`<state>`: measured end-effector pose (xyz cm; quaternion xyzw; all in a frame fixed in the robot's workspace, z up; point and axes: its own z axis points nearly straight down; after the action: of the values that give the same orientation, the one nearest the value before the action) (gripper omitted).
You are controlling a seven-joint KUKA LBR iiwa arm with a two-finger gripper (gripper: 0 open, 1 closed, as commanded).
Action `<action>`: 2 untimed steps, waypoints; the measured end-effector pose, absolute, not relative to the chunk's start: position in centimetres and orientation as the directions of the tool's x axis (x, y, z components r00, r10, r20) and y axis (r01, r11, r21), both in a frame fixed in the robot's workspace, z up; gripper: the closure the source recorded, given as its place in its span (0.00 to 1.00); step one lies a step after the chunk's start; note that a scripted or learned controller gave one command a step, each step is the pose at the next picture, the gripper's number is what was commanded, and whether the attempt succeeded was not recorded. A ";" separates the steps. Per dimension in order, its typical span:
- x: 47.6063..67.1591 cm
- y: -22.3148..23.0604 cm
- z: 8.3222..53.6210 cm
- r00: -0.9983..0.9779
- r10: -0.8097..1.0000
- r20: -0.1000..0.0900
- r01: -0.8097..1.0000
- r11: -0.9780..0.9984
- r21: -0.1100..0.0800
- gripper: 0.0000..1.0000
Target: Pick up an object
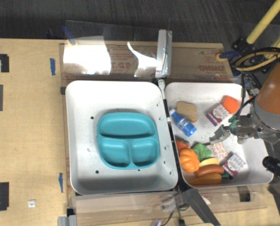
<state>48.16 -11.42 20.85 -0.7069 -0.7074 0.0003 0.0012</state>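
Over the right bin (203, 89), near its right wall, the hand (225, 132) is seen low among the toys, reaching in from the right edge of the desk. Whether anything is gripped cannot be told; the tip is dark and small against the clutter.

No single target is fixed by the task. Nearest the hand lie small printed snack packets: one (218, 149) just below the tip, one (234, 163) toward the bin's near right corner, one (218, 113) toward the far wall, beside an orange piece (230, 103). These are judged light, thin and somewhat crushable, with slick wrapping; a pinch across the short sides is suggested.

A blue bottle (183, 123) and a tan bread-like block (187, 109) lie by the bin's left wall; both are judged stiff and light, the bottle liable to roll. Plastic vegetables are crowded in the near left corner, including an orange pumpkin (188, 159).

The left bin (78, 98) holds a teal divided tray (128, 139).

The arm's orange band (275, 91) is seen above the wrist, forearm pitched down and leftward.
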 end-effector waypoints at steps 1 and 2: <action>52.5 -11.0 10.0 0.137 0.991 -0.001 0.990 -0.137 0.019 0.00; 52.5 -11.1 10.0 0.137 0.991 -0.001 0.990 -0.137 0.018 0.00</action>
<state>52.50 -11.06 10.03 -0.7539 -0.6569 -0.0056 -0.0072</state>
